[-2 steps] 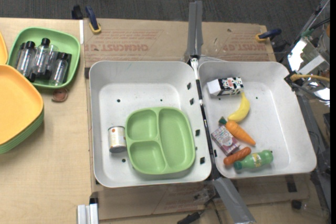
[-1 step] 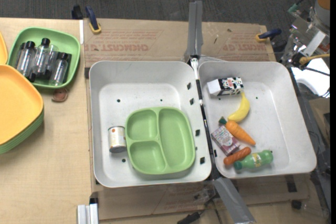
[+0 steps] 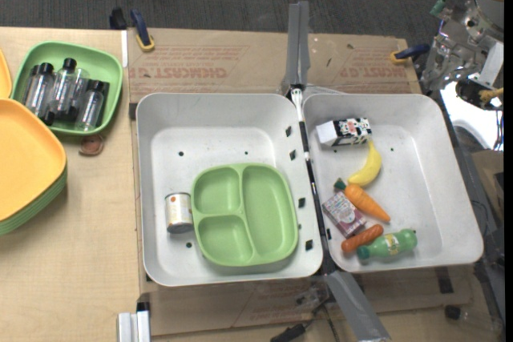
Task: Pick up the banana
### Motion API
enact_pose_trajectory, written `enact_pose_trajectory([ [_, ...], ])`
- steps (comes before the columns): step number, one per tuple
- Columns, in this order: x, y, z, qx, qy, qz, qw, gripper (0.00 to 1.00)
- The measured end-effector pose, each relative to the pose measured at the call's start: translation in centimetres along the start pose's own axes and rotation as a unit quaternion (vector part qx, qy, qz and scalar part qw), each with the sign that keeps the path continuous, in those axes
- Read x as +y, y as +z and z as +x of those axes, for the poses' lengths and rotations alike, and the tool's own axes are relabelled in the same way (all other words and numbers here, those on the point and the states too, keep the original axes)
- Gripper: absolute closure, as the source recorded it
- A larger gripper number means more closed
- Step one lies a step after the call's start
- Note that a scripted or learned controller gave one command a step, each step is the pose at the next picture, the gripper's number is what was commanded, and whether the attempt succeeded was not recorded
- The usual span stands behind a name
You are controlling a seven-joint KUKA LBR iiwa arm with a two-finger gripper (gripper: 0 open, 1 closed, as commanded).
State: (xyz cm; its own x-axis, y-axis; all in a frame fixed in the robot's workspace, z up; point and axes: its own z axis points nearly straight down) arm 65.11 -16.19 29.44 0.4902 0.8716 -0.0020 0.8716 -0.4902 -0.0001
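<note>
Bottle: green bottle [image 3: 389,245] lay at right bin's [image 3: 457,172] near edge.
Banana: banana [image 3: 366,166] lay untouched; picking remained.
Hand: hand [image 3: 461,44] waited outside; grip state unclear.

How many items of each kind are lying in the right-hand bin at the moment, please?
Banana: 1
Carrots: 2
Green bottle: 1
Cow-print carton: 1
Pink packet: 1
Total: 6

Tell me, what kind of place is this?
Probably a robotics lab: two white bins on a cardboard-covered bench hold toy food like a banana, with a robot arm at the right.
</note>
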Motion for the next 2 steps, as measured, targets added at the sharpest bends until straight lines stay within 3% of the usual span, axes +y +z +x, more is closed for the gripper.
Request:
enact_pose_trajectory([
  [1, -3.0, 8.4, 6.8, 0.000, -0.090, 0.001, 0.9960, 1.00],
  [2, -10.6, 6.5, 2.1, 0.000, -0.074, 0.002, 0.9973, 1.00],
])
